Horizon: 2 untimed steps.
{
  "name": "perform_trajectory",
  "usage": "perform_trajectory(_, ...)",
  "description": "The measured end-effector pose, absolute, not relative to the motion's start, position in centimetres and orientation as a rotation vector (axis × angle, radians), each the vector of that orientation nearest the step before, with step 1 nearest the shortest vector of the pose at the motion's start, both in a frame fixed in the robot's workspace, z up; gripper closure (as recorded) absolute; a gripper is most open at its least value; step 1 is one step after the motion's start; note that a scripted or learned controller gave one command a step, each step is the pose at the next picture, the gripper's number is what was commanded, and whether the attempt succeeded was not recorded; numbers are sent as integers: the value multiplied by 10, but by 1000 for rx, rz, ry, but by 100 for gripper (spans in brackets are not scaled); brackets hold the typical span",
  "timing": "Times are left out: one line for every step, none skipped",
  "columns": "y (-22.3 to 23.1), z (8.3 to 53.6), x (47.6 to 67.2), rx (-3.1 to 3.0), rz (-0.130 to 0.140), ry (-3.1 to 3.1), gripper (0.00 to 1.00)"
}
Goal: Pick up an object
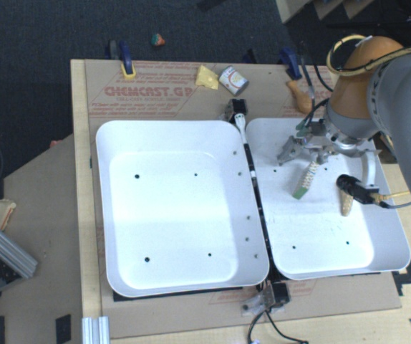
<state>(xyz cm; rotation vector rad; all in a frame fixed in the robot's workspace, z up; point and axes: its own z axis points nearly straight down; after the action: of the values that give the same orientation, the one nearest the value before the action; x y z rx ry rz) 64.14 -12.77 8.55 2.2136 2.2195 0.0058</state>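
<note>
Gripper: hangs over the back half of the right bin. Its fingers appear spread with nothing between them, though the linkage clutters the view there.

Nearest item: a slim green-and-white stick, flat on the bin floor. Its upper end lies just below the gripper. Its long axis runs away toward the front edge, slanting slightly toward the left bin. A grasp would need the jaws set across that axis.

Further off: a small tan piece, to the arm's side of the stick and apart from it.
</note>
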Motion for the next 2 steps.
perform_trajectory(-106,84,580,2227,-5,2225,0)
perform_trajectory(-107,95,583,2222,0,2220,100)
